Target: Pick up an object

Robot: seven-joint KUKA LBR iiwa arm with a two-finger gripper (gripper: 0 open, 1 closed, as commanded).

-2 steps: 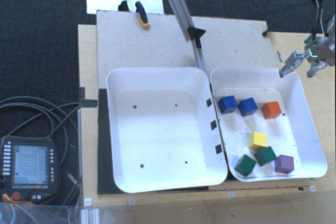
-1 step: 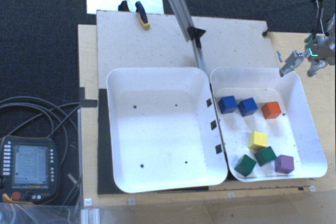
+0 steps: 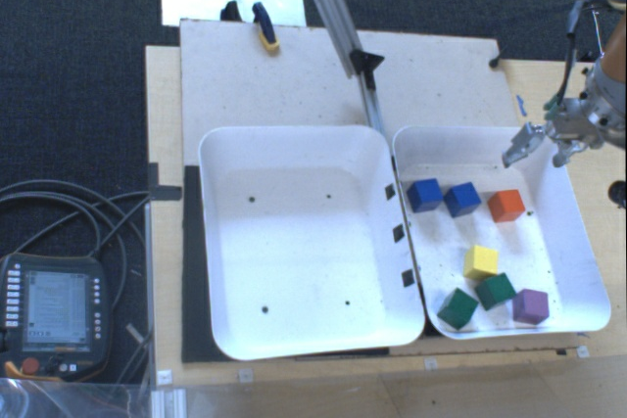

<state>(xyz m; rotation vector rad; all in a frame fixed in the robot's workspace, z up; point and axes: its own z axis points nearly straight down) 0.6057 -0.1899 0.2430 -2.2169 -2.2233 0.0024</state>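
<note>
Several small cubes lie in the right bin [image 3: 578,240]. Two blue cubes [image 3: 424,194] [image 3: 462,199] and an orange cube [image 3: 506,206] form a row near its middle. Toward the front sit a yellow cube [image 3: 481,261], two green cubes [image 3: 496,290] [image 3: 458,307] and a purple cube [image 3: 530,305]. My gripper [image 3: 542,150] hovers over the bin's back right corner, above and to the right of the orange cube. It is open, with nothing between its fingers [image 3: 518,148].
The left bin [image 3: 211,210] adjoins the right one. A slanted metal pole [image 3: 328,0] comes down to the gap between the bins. A teach pendant [image 3: 54,313] with cables lies at far left. A yellow-blue clamp [image 3: 265,26] rests at the back.
</note>
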